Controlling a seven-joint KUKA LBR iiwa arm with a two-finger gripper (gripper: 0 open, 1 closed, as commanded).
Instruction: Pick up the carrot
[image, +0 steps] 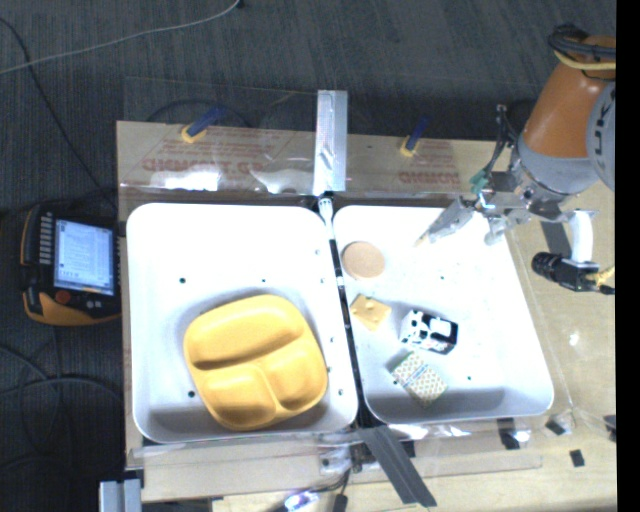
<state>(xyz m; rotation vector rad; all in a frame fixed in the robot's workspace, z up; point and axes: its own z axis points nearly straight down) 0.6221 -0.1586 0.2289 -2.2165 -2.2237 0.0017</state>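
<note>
**A:** Dark carpet all round, with cables trailing over it, and the wooden surface (575, 340) carries both bins. Where does the arm stand?

**B:** The gripper (465, 226) hangs over the far right part of the right bin (500, 330). Its fingers are spread apart with nothing between them. The orange-banded arm (562, 120) comes in from the right.

**A:** And the carrot?

**B:** I take it to be the round orange-tan slice (363, 259) lying flat near the bin's far left corner, close to the divider wall. It is well apart from the gripper. Nearer the front lie a yellow wedge (370, 313), a black-and-white toy (431, 332) and a checkered block (420, 379).

**A:** So how should it be grasped?

**B:** Travel left across the bin, centre above the slice, then descend straight down. The slice is low and flat, so the fingers must reach almost to the floor and straddle its edge. I would set the fingers in line with the divider, since the wall could catch one set crosswise. The yellow wedge lies near, so close slowly.

**A:** Anything else about?

**B:** In the left bin (160, 300) sits a yellow divided plate (255, 360). A metal post (331, 140) rises behind the divider, and a teach pendant (70, 262) lies on the floor to the left.
</note>
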